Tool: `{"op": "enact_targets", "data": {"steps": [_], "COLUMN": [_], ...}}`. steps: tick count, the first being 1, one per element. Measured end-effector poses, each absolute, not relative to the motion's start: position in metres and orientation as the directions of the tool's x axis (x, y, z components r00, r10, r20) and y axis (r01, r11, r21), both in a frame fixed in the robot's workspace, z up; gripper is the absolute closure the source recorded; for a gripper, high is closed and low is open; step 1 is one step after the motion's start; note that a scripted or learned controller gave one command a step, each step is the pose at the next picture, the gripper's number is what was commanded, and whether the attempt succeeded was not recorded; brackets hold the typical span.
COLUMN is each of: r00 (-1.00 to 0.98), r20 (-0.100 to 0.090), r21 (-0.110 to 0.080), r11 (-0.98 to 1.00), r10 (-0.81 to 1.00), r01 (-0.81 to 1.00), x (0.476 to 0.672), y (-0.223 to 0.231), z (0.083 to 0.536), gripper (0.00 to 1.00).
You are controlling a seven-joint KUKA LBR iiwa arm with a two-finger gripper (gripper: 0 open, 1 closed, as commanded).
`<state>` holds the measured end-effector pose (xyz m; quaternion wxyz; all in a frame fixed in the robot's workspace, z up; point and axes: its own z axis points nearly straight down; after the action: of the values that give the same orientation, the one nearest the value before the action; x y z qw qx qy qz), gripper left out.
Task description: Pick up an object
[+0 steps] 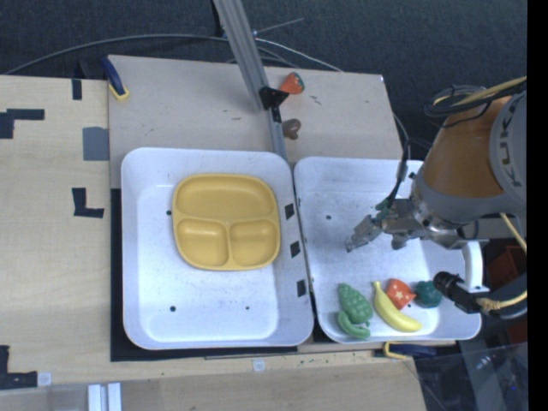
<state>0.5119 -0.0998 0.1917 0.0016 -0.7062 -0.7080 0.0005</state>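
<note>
In the right bin, my gripper hangs over the bin's middle, its two fingers spread apart with nothing between them. Several toy foods lie along the bin's front edge, below and to the right of the gripper: a green bumpy vegetable, a yellow banana, a red-orange piece and a dark green piece. The gripper is apart from all of them.
A yellow divided plate lies in the left bin. A grey metal pole slants up from the back between the bins. The orange-banded arm covers the right bin's right side.
</note>
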Motion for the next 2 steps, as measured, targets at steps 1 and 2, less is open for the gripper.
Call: {"op": "enact_targets", "data": {"steps": [1, 2], "r00": [-0.002, 0.0], "r20": [0.001, 0.001], "r21": [-0.003, -0.009], "r11": [0.002, 0.0], "r10": [1.0, 1.0], "r01": [1.0, 1.0], "x": [0.512, 0.5], "y": [-0.1, -0.1], "z": [0.192, 0.134], "gripper": [0.0, 0.0]}}
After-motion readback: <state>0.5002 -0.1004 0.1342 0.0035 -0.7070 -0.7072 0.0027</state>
